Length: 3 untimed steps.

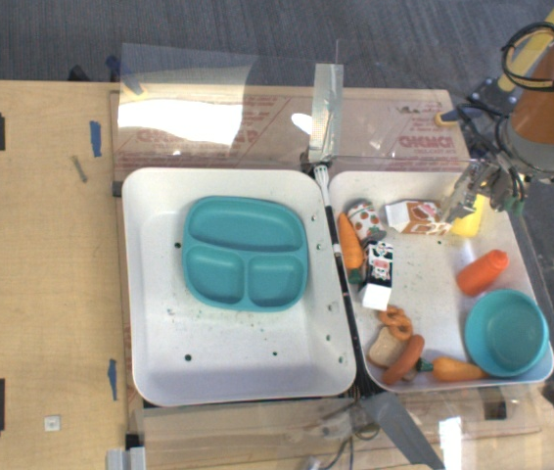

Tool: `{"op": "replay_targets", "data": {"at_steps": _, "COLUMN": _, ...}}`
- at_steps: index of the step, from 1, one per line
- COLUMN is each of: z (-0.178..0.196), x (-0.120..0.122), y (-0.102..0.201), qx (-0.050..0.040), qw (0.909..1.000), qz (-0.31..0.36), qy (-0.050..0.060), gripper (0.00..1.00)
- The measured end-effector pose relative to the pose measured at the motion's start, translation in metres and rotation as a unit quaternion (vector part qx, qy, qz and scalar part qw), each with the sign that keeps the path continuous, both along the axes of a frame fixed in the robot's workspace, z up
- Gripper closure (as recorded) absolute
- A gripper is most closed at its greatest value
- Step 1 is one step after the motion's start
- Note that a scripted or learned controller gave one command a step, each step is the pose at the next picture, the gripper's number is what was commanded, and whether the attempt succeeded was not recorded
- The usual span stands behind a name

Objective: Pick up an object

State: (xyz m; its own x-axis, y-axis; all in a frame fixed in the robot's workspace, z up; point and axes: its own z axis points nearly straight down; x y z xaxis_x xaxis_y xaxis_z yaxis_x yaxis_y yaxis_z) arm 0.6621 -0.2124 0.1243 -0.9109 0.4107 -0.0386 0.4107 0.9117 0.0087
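Note:
My gripper (485, 196) hangs over the far right corner of the right bin (434, 292), its fingers apart with nothing between them. Just below it lies a yellow piece (468, 225), beside a brown and white packet (416, 216). An orange-red toy (483, 270) lies nearer, above a teal bowl (505, 333). Along the bin's left side are an orange carrot (350, 241), a black and white carton (381, 262) and a white cube (375, 297). At the near edge are a pretzel (394, 319), a sausage (406, 358) and a second carrot (456, 368).
The left bin (150, 292) holds a teal divided plate (246, 253). A clear plastic sheet (199, 116) and an upright divider (326, 106) stand behind the bins. The wooden bench (32, 262) stretches to the left.

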Motion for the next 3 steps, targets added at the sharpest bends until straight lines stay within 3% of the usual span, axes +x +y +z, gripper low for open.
{"op": "replay_targets", "data": {"at_steps": 1, "z": 0.087, "x": -0.053, "y": 0.101, "qx": 0.0032, "qw": 0.9991, "qz": 0.041, "qy": 0.011, "gripper": 1.0}}
{"op": "replay_targets", "data": {"at_steps": 2, "z": 0.09, "x": -0.006, "y": 0.103, "qx": 0.0023, "qw": 0.9982, "qz": 0.057, "qy": 0.015, "gripper": 1.0}}
{"op": "replay_targets", "data": {"at_steps": 3, "z": 0.0, "x": -0.067, "y": -0.006, "qx": -0.0001, "qw": 0.9804, "qz": 0.196, "qy": 0.02, "gripper": 1.0}}
